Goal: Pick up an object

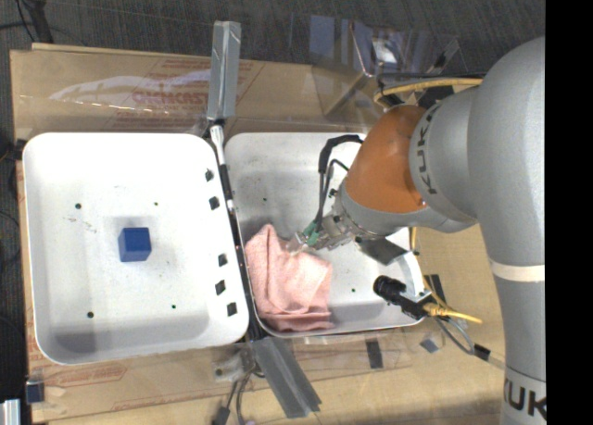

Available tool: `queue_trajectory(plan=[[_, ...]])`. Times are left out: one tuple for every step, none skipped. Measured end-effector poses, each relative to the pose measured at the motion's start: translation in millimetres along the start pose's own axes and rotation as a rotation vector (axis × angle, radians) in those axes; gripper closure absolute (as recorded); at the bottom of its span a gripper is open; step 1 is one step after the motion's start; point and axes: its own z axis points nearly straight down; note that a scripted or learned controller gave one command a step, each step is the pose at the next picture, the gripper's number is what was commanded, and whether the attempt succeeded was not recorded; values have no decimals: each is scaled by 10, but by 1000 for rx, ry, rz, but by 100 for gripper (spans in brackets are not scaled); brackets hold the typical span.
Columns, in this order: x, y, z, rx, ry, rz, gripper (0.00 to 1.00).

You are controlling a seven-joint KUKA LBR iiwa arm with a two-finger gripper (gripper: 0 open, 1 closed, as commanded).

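A crumpled pink cloth lies in the right bin, against its left wall and front edge. My gripper hangs low over the right bin, right at the cloth's upper right edge; the arm's orange band and grey wrist hide most of it. A small blue cube sits alone near the middle of the left bin, far from the gripper.
A grey divider bar runs between the two bins at the back. Brown cardboard lies behind the bins. The big grey arm covers the right side of the right bin.
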Motion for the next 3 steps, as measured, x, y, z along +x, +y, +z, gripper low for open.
queue_trajectory(plan=[[-1,0,-1,0,0,0,0],[-150,-221,175,-6,1,-44,0],[-716,-366,159,-7,-2,-181,0]])
